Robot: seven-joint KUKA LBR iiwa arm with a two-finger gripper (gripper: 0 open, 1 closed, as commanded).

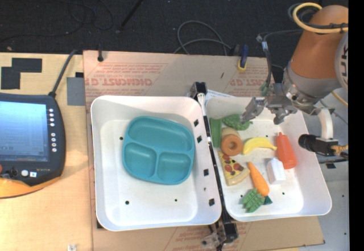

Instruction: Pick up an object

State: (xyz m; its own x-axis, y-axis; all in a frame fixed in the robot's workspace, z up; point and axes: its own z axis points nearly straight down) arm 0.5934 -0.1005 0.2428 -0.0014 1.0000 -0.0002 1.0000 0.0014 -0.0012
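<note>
While the jaws [266, 112] hang spread and empty over the back of the right bin [318, 198], the toys lie below and in front of them. Nearest the camera, well in front of the jaws: green leafy toy [252, 201], carrot [258, 179], pizza slice [233, 168], small white block [276, 171]. Closer in: orange bottle [286, 151] just in front of the right finger, banana [259, 144] and brown donut [232, 144] in front of the gap. Green vegetable [235, 122] sits just beside the left finger; touching or not, cannot tell. Well to the jaws' left, the left bin [108, 204] holds a teal divided plate [159, 149]. Farther left on the desk [62, 204]: a tablet [25, 136].
</note>
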